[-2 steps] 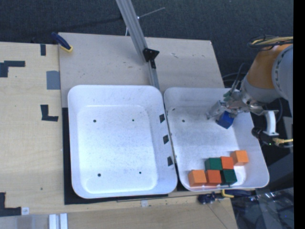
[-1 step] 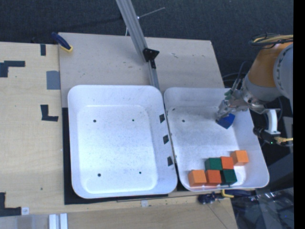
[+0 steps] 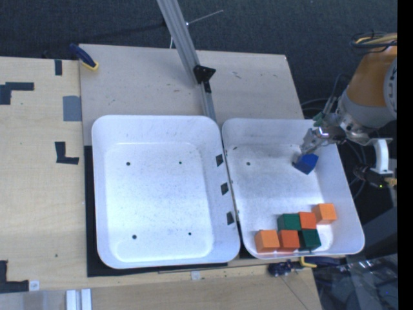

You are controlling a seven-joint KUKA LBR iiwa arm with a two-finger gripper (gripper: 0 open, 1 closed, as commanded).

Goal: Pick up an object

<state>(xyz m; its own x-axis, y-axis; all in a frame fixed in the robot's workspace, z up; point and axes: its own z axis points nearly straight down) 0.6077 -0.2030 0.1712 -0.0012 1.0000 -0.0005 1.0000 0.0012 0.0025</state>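
Desk point(image 3: 39, 192): a pale wooden surface is carrying two shallow white bins side by side, with dark tape marks sitting on its left part.
Left bin point(image 3: 103, 134): it is lying at the centre of the view, its right rim touching the neighbouring bin.
Right bin point(image 3: 258, 134): it is holding all the blocks, most of them crowding its near right corner.
Arm point(image 3: 371, 86): grey with an orange band, it is reaching in from the right edge and bending down over the far right part of the right bin.
Metal rail point(image 3: 181, 34): a grey bar is running at a slant from the top of the view down to the gap between the bins.
Tool point(image 3: 314, 146): it is hanging over the right bin, its tips meeting the top of the blue block; whether the block is sitting between the fingers cannot be told.
Block cluster: orange blocks point(image 3: 267, 239) and green blocks point(image 3: 290, 222) are sitting packed together, touching one another, well apart from the tool.
Blue block point(image 3: 306, 163): it is sitting tilted, just under the tool, apart from the cluster.
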